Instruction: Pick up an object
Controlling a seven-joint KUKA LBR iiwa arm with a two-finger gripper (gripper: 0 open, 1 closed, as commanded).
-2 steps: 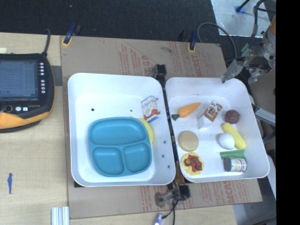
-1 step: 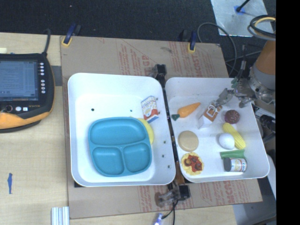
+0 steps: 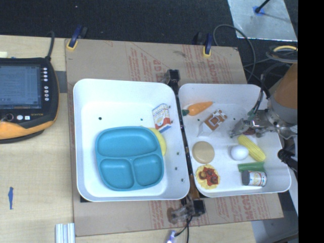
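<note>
My gripper hangs low over the right bin, near its right wall. A yellow corn cob lies just below it, with a white egg beside the cob. To the gripper's left a small brown box sits on the bin floor, with an orange carrot further back. I see nothing held in the gripper.
The right bin also holds a tan round bun, a small pizza, a green piece and a can. In the left bin are a blue divided plate, a milk carton and a yellow item. A tablet lies far left.
</note>
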